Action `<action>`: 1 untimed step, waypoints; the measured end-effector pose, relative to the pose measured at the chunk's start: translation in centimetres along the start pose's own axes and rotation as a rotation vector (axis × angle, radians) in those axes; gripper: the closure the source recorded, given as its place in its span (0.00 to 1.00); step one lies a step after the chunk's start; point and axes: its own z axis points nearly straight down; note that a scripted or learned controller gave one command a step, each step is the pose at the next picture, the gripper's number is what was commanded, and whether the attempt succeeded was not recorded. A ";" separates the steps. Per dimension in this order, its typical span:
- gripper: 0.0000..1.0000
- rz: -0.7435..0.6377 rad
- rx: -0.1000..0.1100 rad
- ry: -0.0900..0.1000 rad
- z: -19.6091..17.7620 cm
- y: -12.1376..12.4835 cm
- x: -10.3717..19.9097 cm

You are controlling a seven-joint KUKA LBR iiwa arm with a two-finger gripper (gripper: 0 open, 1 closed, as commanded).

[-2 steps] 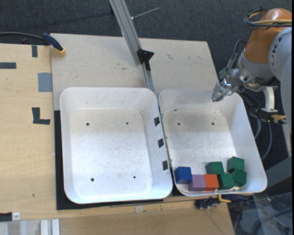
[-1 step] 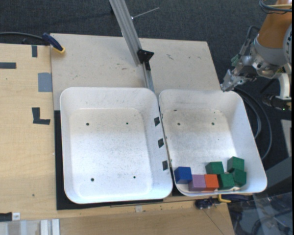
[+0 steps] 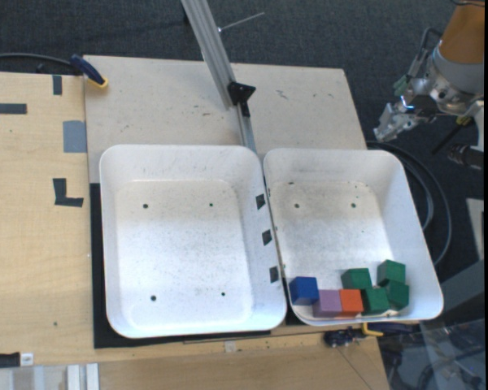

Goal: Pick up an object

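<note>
Several small blocks lie bunched in the near right corner of the right bin (image 3: 390, 177): a blue block (image 3: 304, 289), a purple block (image 3: 330, 301), an orange block (image 3: 351, 301) and several green blocks (image 3: 382, 284). My gripper (image 3: 394, 124) hangs at the view's right, outside the right bin's far right corner and well away from the blocks. Nothing shows between its fingers.
The left bin (image 3: 114, 242) sits beside the right one, their rims touching. A slanted metal pole (image 3: 211, 43) with a black clamp (image 3: 241, 93) stands behind the bins. A blue and yellow tool (image 3: 89, 70) lies at the bench's far left. Black cables run to the right of the bench.
</note>
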 end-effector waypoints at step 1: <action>1.00 -0.003 0.006 0.003 1.2 -2.1 5.0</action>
